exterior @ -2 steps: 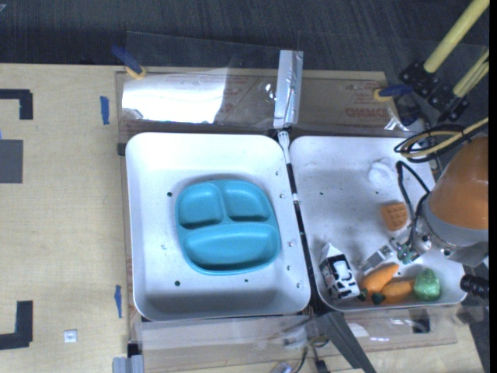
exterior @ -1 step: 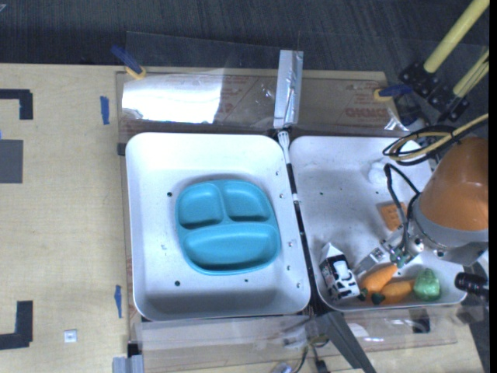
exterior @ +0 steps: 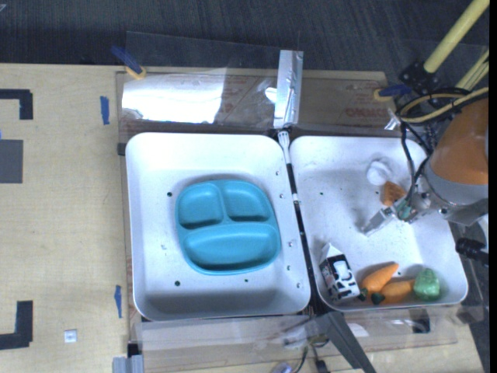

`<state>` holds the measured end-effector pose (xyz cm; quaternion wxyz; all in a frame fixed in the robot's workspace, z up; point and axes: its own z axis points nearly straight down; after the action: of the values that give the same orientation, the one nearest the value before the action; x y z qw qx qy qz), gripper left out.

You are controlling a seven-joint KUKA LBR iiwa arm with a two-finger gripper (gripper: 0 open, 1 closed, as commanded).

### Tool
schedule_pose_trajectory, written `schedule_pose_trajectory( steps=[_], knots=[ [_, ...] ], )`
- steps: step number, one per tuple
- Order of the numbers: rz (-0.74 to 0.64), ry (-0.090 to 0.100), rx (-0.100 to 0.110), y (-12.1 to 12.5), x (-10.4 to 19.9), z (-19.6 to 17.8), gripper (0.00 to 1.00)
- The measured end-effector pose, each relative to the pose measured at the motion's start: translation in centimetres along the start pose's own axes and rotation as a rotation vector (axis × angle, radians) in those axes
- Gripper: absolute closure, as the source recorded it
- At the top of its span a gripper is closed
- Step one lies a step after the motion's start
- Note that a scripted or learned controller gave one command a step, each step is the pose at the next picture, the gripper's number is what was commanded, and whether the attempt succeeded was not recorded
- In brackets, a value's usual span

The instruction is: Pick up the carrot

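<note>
Fingers (exterior: 386,214) of the gripper hang over the middle of the right bin (exterior: 334,169); whether they are spread or closed cannot be told, and nothing is visibly between them. The carrot (exterior: 380,276) lies apart from them near the bin's front edge, beside a second orange piece (exterior: 396,290), a green item (exterior: 426,284) and a black-and-white object (exterior: 340,274). The left bin (exterior: 147,208) holds a blue divided plate (exterior: 227,225). Pale wood counter (exterior: 54,208) spreads to the left. The arm (exterior: 463,158) is cut off by the right edge.

Carrot (exterior: 380,276) in right bin (exterior: 342,162) (near front wall); gripper (exterior: 386,214) above.
</note>
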<state>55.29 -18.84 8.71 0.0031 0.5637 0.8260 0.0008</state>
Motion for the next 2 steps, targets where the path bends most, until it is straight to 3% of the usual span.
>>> schedule_pose_trajectory(
  steps=[1, 2],
  knots=[
    [0.021, 0.005, 0.004, -4.5, 8.5, -3.8, 0.0],
    [-0.16, 0.002, 0.003, -7.5, 1.0, -0.9, 0.0]
  ],
)
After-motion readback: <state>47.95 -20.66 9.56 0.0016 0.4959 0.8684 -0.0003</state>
